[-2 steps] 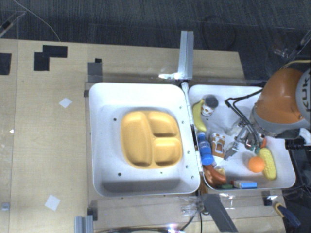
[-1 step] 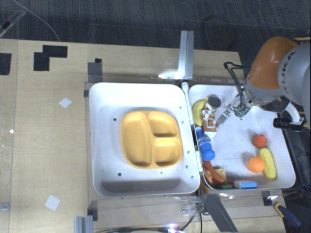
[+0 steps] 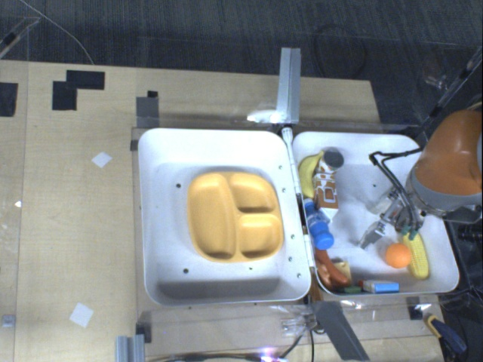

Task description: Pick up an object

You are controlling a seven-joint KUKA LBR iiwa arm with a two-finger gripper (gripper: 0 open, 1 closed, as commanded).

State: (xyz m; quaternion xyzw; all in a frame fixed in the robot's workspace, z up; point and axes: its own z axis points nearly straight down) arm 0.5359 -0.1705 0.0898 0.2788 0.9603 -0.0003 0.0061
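My gripper (image 3: 374, 234) hangs low over the right bin (image 3: 355, 145), tilted down and to the left over bare white floor. An orange ball (image 3: 398, 256) lies just to its lower right, beside a yellow corn cob (image 3: 417, 253). To the gripper's left lie a blue bottle (image 3: 318, 228), a brown-and-white snack packet (image 3: 326, 187) and a banana (image 3: 306, 173). Along the bin's front edge are a red-orange toy (image 3: 332, 268) and a blue marker (image 3: 381, 286). Nothing shows in the gripper's grasp.
The left bin (image 3: 162, 202) holds a yellow compartment tray (image 3: 234, 215). A metal post (image 3: 289, 85) stands behind the divide between the bins. Black cable (image 3: 389, 173) loops from the wrist over the right bin's back.
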